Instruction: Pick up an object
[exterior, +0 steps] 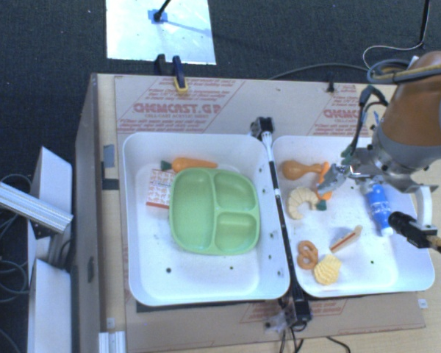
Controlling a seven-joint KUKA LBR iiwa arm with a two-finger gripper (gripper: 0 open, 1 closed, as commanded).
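A green divided plate (pixel 214 212) lies in the left bin (pixel 143 271). In the right bin (pixel 411 271), the gripper (pixel 331 182) is low over a small orange piece (pixel 323 173), just above the croissant (pixel 301 201); its spread I cannot tell.

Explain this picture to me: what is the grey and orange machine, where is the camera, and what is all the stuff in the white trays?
That machine is a robot arm, reaching in from the right. Its gripper hangs low over the right bin; whether it holds anything is hard to tell. The one camera sits above the bench, looking down at a slant. The left bin holds a green plate with compartments, a toy carrot and a small printed card. The right bin holds play food: a drumstick, a croissant, a pretzel, a ridged yellow piece, a hot dog, plus a blue bottle.
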